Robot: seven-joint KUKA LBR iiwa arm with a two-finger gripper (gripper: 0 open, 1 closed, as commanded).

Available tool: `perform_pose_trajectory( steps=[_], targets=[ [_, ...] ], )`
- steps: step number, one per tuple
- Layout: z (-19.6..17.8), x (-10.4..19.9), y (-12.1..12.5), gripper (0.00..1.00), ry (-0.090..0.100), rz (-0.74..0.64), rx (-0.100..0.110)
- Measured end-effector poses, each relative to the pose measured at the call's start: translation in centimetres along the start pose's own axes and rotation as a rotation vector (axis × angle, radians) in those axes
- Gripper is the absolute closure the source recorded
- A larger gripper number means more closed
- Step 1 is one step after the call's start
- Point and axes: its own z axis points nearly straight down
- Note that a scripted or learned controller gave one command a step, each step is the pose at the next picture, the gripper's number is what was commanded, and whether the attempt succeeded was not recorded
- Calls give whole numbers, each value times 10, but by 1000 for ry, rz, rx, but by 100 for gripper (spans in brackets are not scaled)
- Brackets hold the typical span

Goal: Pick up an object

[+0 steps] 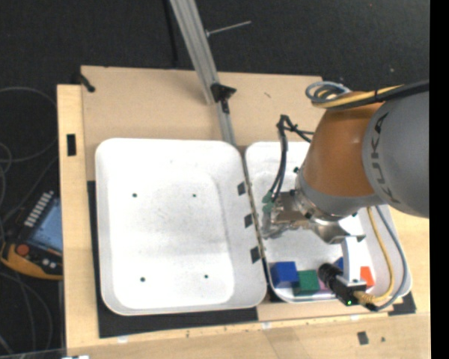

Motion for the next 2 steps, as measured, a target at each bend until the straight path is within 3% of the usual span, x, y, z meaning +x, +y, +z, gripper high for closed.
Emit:
perform_pose_trajectory(
  steps=[1, 2],
  targets=[
    [35, 60, 41, 100, 0, -6, 5],
    [-123, 39, 51, 100, 0, -2, -5]
  ],
)
